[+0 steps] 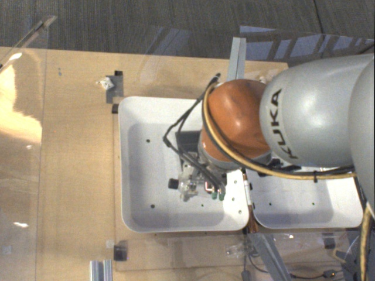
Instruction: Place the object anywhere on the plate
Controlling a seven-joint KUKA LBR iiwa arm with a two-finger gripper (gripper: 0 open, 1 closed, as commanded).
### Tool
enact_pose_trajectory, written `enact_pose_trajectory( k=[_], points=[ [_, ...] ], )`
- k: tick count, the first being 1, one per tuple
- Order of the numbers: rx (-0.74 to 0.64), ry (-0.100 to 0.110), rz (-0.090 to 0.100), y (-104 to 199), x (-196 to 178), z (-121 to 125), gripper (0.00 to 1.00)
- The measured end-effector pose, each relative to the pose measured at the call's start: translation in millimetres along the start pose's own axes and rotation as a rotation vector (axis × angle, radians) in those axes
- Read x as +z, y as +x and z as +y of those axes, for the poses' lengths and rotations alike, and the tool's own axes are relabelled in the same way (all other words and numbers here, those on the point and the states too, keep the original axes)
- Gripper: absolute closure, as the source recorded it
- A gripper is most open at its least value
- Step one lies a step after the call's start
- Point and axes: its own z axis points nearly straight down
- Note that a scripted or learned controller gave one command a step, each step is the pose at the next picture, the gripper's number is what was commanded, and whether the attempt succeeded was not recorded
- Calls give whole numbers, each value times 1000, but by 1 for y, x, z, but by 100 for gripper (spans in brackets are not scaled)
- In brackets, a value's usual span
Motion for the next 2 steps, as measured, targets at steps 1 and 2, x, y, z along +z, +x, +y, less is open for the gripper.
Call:
enact_pose_trajectory(
  k=[1, 2],
  points=[
    [395, 1, 2, 6, 12, 47, 100],
    [-292, -2, 1, -65, 64, 77, 100]
  ],
)
